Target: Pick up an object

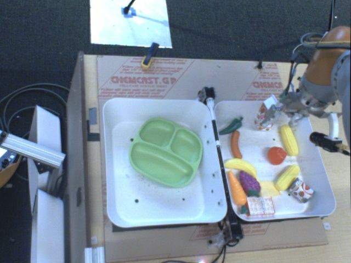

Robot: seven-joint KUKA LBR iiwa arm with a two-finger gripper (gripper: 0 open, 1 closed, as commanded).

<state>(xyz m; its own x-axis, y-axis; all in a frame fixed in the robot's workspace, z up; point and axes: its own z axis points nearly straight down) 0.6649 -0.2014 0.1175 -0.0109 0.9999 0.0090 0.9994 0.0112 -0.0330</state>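
You are looking down on a brown board printed with red lettering, set on dark carpet, with a pale sheet lying at twelve o'clock and black cables at nine.

Two shallow white bins sit side by side. The left bin holds a glossy green divided plate near its middle. The right bin carries smooth plastic toy food: a green pepper at eleven o'clock, a sausage, a banana, a carrot, purple grapes, a tomato, and two corn cobs. A small carton lies at six.

The gripper hangs at the bin's one o'clock corner, touching or just over a small red-and-white box; you cannot tell how its tool stands.
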